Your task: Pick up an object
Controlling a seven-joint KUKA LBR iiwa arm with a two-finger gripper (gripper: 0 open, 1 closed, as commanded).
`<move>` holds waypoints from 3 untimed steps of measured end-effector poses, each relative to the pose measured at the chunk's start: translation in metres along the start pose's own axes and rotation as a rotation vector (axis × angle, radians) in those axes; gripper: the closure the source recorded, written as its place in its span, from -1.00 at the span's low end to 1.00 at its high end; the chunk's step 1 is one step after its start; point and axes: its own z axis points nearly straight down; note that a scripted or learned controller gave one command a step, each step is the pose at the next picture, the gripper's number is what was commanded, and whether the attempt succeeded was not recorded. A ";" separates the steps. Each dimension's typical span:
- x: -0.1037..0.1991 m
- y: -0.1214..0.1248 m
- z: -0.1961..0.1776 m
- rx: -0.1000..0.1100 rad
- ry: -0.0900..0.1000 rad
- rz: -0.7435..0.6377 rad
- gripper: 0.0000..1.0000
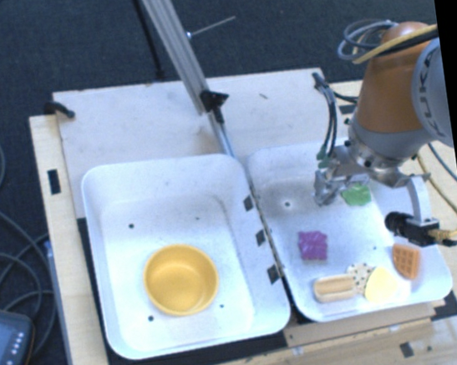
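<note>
My gripper (325, 188) hangs over the far part of the right bin (283, 180), under the grey and orange wrist. A small green object (356, 196) lies just to its right, partly under the wrist; whether the two touch is unclear. A purple block (312, 244) sits in the middle of the bin, below the gripper. Along the near edge lie a tan bread-like piece (334, 287), a small spotted white piece (359, 274), a pale yellow piece (381, 286) and an orange waffle-like piece (406, 260).
The left bin (113, 202) holds a yellow bowl (180, 279). A slanted metal pole (180, 49) rises behind the bins. A black cable fitting (409, 227) hangs off the arm over the right bin's right side.
</note>
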 end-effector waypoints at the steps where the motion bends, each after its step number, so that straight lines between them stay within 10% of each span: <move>1: 0.053 -0.005 -0.006 0.001 0.002 -0.002 1.00; 3: 0.165 0.009 -0.026 0.000 0.002 -0.002 1.00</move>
